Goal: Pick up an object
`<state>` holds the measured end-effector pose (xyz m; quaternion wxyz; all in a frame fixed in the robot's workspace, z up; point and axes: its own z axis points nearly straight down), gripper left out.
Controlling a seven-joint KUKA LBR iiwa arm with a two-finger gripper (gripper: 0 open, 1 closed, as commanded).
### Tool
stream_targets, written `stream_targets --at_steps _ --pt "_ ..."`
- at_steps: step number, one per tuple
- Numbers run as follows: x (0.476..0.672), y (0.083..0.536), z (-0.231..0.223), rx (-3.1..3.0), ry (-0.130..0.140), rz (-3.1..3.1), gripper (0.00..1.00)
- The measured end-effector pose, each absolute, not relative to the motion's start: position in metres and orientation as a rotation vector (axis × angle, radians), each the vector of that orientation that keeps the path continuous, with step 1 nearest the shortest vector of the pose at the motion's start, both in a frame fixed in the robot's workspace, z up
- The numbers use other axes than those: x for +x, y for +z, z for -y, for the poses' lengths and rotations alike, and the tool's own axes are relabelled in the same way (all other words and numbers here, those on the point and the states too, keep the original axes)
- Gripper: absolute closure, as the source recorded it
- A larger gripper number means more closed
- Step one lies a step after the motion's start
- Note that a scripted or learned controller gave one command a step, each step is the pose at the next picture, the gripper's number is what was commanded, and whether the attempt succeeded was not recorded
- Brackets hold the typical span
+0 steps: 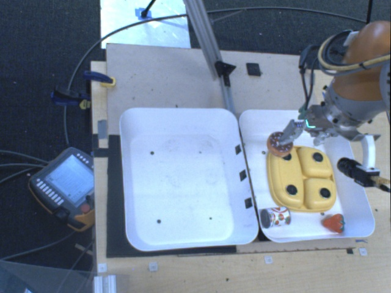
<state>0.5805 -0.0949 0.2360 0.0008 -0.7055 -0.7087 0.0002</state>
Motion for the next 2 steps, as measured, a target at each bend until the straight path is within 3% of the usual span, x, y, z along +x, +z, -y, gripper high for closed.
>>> stream_targets --at_steps 1,2 --pt "0.581 0.237 0.095 -2.217 -0.002 2.227 0.00" --pt "0.585 0.176 0.097 -2.219 0.002 2.222 0.00"
